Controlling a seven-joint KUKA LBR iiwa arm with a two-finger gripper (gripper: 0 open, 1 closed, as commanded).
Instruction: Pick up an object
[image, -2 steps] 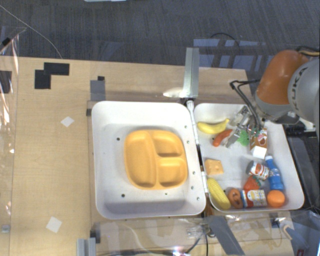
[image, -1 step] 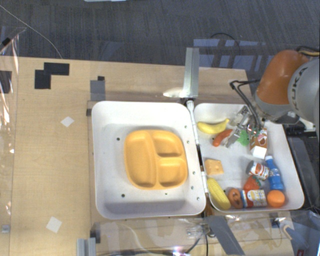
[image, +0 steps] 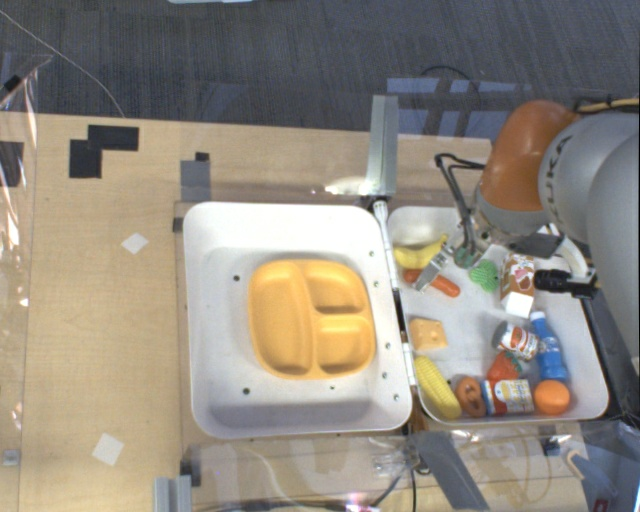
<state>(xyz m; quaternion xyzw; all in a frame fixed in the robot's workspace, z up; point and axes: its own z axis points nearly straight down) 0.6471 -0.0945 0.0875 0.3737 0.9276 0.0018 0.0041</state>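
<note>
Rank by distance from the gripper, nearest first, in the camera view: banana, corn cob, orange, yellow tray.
From the gripper:
1. Banana, beside it, right bin's far end.
2. Corn cob, near edge, same bin.
3. Orange and yellow tray in the left bin: too close to call.

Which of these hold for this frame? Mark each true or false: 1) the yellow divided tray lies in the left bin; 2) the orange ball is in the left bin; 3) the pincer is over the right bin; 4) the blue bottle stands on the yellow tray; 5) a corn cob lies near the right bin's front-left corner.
1. True: the yellow divided plastic tray lies in the left white bin.
2. False: the round orange ball is in the right white bin.
3. True: the pincer is over the right bin.
4. False: the blue plastic bottle lies in the right bin.
5. True: the yellow corn cob lies there.
</note>
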